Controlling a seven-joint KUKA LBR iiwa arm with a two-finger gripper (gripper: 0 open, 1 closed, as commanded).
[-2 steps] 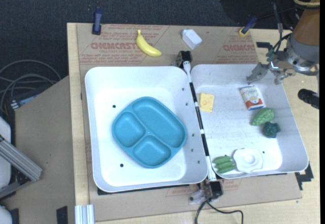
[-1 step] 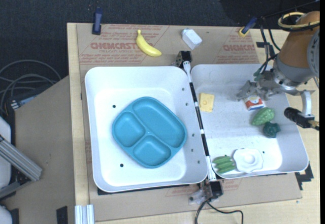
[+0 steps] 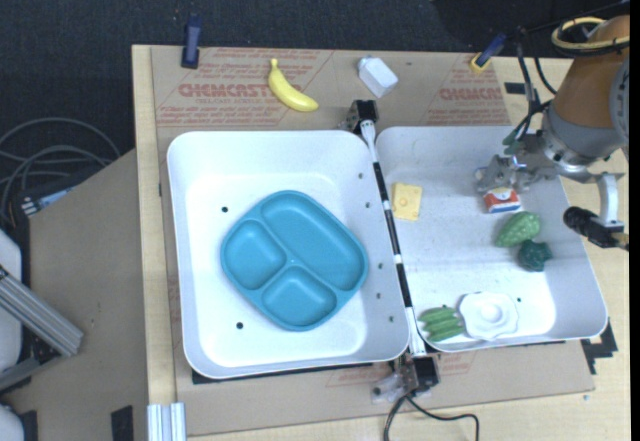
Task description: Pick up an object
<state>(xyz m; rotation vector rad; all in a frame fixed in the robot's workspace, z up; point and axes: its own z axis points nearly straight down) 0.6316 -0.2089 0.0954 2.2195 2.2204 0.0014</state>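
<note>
While the gripper (image 3: 503, 175) hangs low in the right bin (image 3: 440, 154), a small red and white carton (image 3: 501, 200) lies just under it.
I cannot tell its finger spacing; green items (image 3: 519, 229) sit nearer the bin's right edge, a yellow block (image 3: 407, 201) by its left wall.
</note>
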